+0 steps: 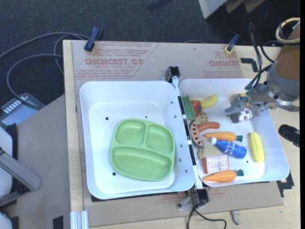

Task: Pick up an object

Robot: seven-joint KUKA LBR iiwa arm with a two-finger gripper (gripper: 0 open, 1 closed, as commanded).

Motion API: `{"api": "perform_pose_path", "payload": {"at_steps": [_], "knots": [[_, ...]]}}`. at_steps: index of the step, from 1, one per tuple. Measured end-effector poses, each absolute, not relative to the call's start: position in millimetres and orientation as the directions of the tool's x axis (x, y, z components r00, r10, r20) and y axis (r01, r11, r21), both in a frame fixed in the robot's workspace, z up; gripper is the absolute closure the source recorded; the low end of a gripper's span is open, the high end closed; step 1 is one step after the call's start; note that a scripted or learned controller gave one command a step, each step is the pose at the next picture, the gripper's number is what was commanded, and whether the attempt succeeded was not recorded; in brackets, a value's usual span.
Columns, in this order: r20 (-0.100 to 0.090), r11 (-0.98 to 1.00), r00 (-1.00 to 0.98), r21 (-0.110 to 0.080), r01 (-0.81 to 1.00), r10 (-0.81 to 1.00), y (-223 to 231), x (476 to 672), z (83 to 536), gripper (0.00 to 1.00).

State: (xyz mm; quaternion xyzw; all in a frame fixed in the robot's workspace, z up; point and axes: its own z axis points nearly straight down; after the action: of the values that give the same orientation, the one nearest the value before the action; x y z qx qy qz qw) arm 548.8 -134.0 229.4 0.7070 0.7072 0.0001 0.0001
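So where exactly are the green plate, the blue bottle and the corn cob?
green plate (143, 149): camera view, on the ridge between its compartments, in the left bin.
blue bottle (230, 149): camera view, on the middle of its body, in the right bin.
corn cob (257, 146): camera view, on its middle, by the right bin's far-right side.

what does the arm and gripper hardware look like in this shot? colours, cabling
The arm is a rounded grey body with an orange band above the wrist. Black cables run along it toward the gripper, which is a boxy grey metal unit. A coil of yellow cable sits above the band.
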Motion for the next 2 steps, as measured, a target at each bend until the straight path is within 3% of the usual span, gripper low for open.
{"api": "perform_pose_path", "payload": {"at_steps": [1,2], "knots": [[0.001,-0.001,0.001,-0.002,1.000,1.000,-154,534.3,98,0.00],[-0.001,-0.001,0.001,0.005,1.000,1.000,-154,536.3,110,1.00]]}}
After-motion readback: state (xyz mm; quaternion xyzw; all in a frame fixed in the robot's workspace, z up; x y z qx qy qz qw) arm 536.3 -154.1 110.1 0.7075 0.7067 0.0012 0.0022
